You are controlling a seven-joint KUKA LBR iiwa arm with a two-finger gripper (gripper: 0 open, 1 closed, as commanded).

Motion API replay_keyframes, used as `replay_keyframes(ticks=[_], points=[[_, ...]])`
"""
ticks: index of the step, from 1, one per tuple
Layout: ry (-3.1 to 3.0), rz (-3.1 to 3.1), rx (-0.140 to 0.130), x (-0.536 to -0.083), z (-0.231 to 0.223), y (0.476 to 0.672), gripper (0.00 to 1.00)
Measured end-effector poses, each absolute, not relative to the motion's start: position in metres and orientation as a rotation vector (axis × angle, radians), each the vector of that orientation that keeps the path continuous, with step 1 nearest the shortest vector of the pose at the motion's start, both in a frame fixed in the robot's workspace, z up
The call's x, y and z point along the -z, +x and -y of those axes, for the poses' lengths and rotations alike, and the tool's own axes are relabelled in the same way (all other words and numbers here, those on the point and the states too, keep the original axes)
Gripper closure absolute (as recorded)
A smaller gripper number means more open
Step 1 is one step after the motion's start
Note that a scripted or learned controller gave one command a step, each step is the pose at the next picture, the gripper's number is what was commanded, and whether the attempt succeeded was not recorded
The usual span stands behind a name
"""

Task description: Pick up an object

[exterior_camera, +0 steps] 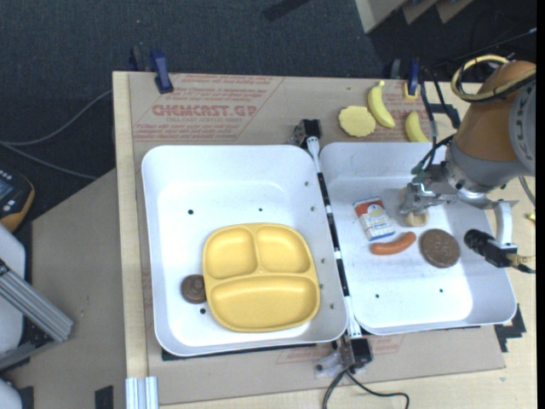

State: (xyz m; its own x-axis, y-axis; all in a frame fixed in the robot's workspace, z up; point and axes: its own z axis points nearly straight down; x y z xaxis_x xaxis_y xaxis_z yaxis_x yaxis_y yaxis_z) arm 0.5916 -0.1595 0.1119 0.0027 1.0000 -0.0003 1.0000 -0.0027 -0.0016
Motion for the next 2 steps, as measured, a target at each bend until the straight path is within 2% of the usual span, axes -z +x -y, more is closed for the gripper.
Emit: replay_keyframes(ticks=[1,2], points=[[-2.227,2.226,0.015,-0.09,0.175,0.577,0.0],[-2.234,2.231,0.014,-0.091,0.194,0.532,0.0]])
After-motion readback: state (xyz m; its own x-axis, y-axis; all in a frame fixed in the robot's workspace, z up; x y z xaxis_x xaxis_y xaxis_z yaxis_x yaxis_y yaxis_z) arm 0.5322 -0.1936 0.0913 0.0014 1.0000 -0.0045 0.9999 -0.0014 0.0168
